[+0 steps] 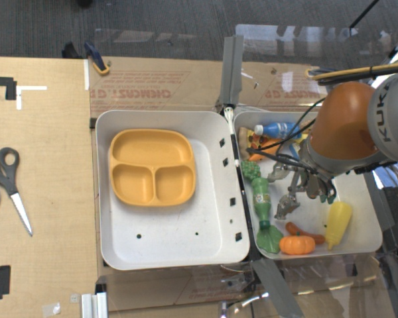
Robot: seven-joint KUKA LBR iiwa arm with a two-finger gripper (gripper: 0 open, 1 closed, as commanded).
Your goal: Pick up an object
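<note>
Two white bins point(215, 244). An orange-yellow plate point(152, 167) in the left. In the right: a green bottle point(261, 201), orange pumpkin point(297, 244), yellow bottle point(337, 222), blue bottle point(276, 129). Pale wood worktop point(40, 177); grey-handled scissors point(10, 181).

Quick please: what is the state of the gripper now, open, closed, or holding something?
Gripper: above the right bin, nothing seen in its hold; open or closed cannot be told.

Pincer point(286, 206) hangs over toys in right bin point(371, 244).
</note>
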